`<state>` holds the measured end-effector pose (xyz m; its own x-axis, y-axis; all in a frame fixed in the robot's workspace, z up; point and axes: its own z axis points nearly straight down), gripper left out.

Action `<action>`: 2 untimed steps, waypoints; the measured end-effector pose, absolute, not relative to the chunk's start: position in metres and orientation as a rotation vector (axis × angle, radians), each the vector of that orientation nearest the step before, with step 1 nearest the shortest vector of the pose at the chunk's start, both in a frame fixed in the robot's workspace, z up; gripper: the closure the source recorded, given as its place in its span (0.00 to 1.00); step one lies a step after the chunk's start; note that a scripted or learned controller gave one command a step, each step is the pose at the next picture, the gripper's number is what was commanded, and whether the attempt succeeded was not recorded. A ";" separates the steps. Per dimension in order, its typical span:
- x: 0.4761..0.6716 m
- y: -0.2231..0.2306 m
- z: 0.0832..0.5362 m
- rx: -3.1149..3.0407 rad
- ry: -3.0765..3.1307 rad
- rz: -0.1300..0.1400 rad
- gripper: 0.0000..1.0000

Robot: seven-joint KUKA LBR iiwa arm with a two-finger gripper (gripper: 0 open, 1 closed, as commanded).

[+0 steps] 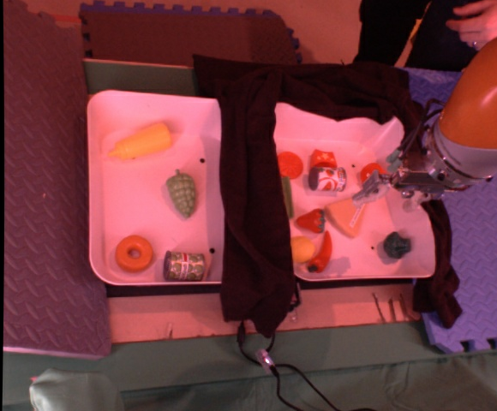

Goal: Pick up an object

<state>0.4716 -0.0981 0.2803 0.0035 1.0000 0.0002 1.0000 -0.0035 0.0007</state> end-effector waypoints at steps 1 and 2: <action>0.472 -0.098 0.280 2.225 2.217 0.001 0.00; 0.470 -0.093 0.222 2.227 2.218 -0.002 0.00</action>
